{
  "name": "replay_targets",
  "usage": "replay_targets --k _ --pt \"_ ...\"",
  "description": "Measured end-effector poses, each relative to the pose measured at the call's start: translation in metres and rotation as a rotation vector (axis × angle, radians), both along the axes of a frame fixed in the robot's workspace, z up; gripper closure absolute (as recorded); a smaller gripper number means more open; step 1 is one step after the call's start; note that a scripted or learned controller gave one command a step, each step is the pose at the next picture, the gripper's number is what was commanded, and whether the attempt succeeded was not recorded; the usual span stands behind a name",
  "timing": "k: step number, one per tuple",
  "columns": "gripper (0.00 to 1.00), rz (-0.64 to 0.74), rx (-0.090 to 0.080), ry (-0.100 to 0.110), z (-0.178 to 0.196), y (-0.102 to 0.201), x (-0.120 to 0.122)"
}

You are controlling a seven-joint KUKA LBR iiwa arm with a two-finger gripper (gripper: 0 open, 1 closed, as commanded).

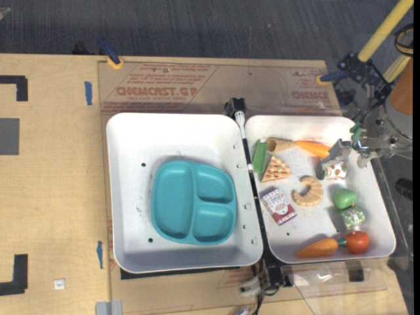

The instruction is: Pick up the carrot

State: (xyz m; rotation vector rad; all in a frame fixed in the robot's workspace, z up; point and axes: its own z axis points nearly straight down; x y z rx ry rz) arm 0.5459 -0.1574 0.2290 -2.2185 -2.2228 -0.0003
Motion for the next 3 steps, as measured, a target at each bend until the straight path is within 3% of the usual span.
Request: replay_targets --k 1,2,3 --pt "0.00 0.090 -0.001 0.002 -0.054 -0.019 0.102" --pt "0.00 0.274 0.002 -0.001 -0.131 -0.041 0.120" --pt "1.00 0.278 0.004 0.008 -0.124 -0.041 0.118"
